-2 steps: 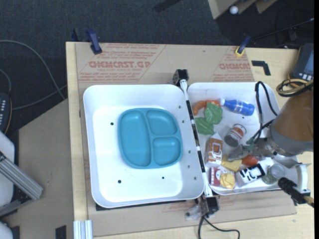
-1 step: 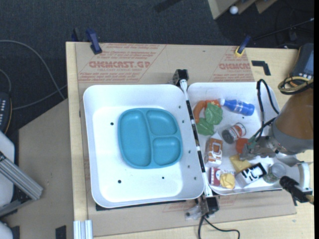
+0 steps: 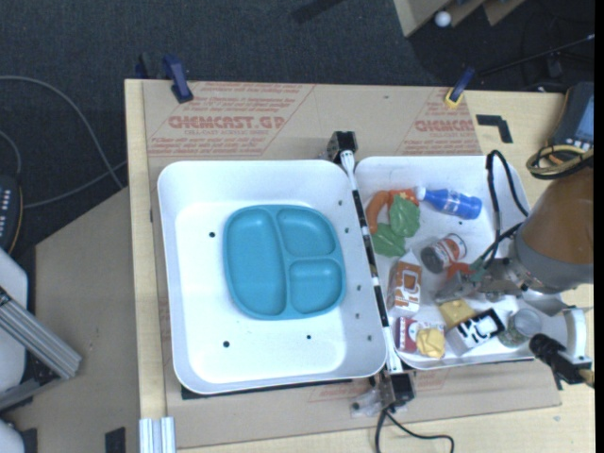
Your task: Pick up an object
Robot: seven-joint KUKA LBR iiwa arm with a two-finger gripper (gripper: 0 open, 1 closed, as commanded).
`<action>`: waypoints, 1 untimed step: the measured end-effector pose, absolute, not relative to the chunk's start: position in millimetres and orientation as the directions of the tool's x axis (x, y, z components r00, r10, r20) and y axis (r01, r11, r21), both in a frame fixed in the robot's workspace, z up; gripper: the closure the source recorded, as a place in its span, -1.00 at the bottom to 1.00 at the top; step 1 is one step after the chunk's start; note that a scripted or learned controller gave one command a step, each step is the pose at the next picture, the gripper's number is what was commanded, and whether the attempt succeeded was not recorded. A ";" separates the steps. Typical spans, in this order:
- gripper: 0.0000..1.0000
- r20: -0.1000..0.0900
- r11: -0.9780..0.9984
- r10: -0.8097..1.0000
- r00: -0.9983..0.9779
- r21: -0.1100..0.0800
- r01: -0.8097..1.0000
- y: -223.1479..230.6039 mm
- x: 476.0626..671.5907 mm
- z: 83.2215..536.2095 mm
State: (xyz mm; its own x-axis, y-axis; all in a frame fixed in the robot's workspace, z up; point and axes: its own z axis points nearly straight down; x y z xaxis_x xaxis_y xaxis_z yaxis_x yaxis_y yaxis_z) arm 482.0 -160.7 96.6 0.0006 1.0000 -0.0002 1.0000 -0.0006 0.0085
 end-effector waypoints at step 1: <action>-1.00 0.001 -0.001 1.000 0.001 -0.002 1.000 -155.9 478.6 84.2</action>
